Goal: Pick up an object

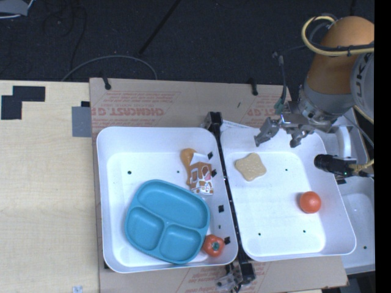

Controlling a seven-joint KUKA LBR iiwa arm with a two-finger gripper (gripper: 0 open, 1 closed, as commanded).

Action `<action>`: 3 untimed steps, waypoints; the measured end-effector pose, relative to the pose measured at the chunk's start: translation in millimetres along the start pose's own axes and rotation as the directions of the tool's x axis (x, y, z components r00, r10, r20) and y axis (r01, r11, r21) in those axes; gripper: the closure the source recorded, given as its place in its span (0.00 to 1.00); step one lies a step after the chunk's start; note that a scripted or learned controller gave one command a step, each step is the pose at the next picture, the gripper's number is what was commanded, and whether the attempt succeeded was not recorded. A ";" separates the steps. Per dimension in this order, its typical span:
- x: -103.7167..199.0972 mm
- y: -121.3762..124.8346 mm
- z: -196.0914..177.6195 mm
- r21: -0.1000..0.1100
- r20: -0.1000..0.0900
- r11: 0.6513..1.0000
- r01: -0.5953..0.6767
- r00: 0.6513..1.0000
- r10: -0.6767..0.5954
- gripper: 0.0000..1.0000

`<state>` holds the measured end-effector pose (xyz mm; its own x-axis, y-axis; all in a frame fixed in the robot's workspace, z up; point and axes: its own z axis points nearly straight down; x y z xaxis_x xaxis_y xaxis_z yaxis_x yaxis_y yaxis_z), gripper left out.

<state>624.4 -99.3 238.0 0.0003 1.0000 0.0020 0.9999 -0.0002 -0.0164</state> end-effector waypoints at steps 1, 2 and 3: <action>-0.1 2.2 -8.0 -0.013 0.001 1.000 0.001 1.000 -0.001 0.00; 4.0 -5.0 38.7 -0.009 0.001 1.000 0.001 1.000 -0.001 0.00; -5.2 -3.8 95.4 -0.009 0.001 1.000 0.000 1.000 0.000 0.00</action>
<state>619.0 -104.3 142.6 0.0005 1.0000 0.0006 1.0000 -0.0005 -0.0079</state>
